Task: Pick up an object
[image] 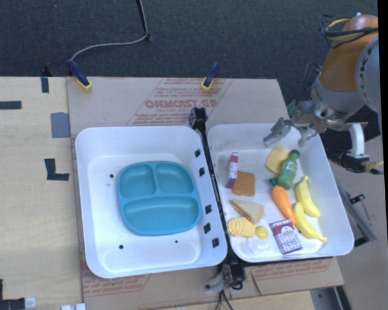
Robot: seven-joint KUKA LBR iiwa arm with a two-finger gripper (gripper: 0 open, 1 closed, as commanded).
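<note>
Your end effector (290, 133) hangs spread wide and empty above the right bin's (342, 241) far edge. Just near of it lie a yellow lemon (276, 158) and green bottle (288, 169), touching. Both look light, rigid, slippery; grip the bottle across its body.

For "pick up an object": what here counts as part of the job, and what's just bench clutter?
Job: gripper; green bottle, carrot, bananas, corn, red carton, all in the right bin.

Lying about: blue divided plate, two clamps, cable.
</note>
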